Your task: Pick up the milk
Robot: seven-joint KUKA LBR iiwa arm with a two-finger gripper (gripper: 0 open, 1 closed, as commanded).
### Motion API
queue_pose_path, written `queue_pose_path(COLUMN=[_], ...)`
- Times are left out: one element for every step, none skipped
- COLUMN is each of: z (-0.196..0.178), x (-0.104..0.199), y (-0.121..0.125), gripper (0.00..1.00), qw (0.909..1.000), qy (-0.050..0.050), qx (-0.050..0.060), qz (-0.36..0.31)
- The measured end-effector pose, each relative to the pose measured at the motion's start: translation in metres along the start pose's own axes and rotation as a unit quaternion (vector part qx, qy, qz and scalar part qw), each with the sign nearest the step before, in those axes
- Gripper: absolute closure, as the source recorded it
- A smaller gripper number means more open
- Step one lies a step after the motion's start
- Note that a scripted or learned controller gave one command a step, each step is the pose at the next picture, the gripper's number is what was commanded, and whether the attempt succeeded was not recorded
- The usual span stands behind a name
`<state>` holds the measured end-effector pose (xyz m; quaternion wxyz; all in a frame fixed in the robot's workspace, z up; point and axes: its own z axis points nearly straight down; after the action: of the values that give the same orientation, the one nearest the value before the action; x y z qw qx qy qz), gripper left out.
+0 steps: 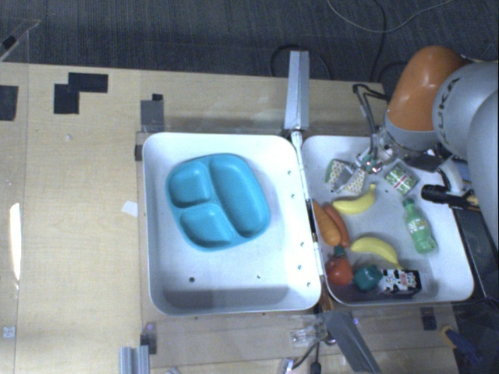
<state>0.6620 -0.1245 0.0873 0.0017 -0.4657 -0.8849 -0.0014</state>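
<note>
camera view: your gripper [373,162] sits among cartons, jaw state unclear to me; the milk [401,282] lies well apart, so you risk grabbing the wrong carton [346,176].

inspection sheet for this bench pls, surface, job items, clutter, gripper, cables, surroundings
surface: wooden bench bearing left bin and right bin
job's things: milk lying at right bin's near edge, untouched
clutter: blue plate in left bin; two bananas, green bottle, carrot, tomato in right bin
grippers: gripper over right bin's far end, among small cartons
cables: black cable on floor beyond bench
surroundings: dark carpet
</note>
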Motion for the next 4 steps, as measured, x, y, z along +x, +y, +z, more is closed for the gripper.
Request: queue_pose_path(z=[0.000, -0.001, 0.000, -0.011], x=[0.002, 0.025, 0.012, 0.013], y=[0.013, -0.059, -0.013, -0.015], gripper=[0.00, 0.00, 0.00, 1.00], qw=[0.9790, 0.9570, 0.8987, 0.9002], qy=[-0.004, -0.004, -0.003, -0.002], qx=[-0.004, -0.004, -0.004, 0.002], qz=[0.204, 0.290, 0.439, 0.436])
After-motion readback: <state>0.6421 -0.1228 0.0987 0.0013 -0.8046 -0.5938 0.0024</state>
